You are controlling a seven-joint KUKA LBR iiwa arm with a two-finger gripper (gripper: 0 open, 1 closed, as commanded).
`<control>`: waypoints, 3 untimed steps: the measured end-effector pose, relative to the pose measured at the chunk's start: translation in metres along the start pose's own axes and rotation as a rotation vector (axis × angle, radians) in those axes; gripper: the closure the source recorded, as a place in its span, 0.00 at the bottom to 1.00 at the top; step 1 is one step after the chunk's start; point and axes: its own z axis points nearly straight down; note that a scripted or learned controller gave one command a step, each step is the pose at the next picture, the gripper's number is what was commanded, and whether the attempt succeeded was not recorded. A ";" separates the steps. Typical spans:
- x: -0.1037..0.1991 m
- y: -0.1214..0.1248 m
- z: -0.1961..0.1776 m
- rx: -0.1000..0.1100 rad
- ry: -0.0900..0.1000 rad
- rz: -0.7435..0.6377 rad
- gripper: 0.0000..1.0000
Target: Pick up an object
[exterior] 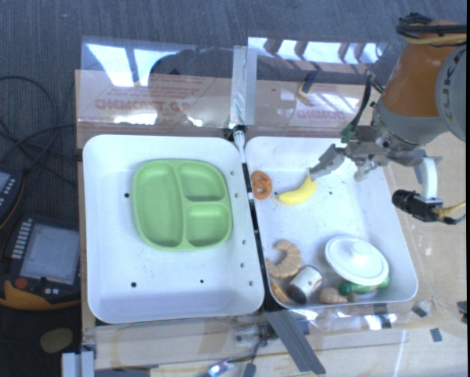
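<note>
Nearest the camera, along the front edge of the right bin (403,250), a cluster of small things is seen: a white lidded bowl (357,259) over something green, a pale croissant-shaped pastry (284,259), a small dark-mouthed can (304,283) lying on its side, and a brown nugget (331,294). The left bin (101,234) is taken up by a green divided plate (183,203) with three compartments, set flat near its middle. Further back in the right bin, a yellow banana (296,194) is seen lying just beside an orange pretzel (261,183), which sits against the wall between the two bins. The pincer (343,163) is held low over the far part of the right bin, its fingers spread apart, with one fingertip just above the banana's far end and nothing clamped between them. Behind it, the grey arm (420,85) with its orange band is seen entering from the right over the wooden surface (439,234).
</note>
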 end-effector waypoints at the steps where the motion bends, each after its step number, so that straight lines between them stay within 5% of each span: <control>1: 0.006 0.059 0.041 0.001 -0.007 -0.059 0.00; 2: 0.005 0.039 0.129 -0.008 -0.005 -0.182 0.00; 3: 0.006 0.040 0.117 -0.013 -0.002 -0.182 1.00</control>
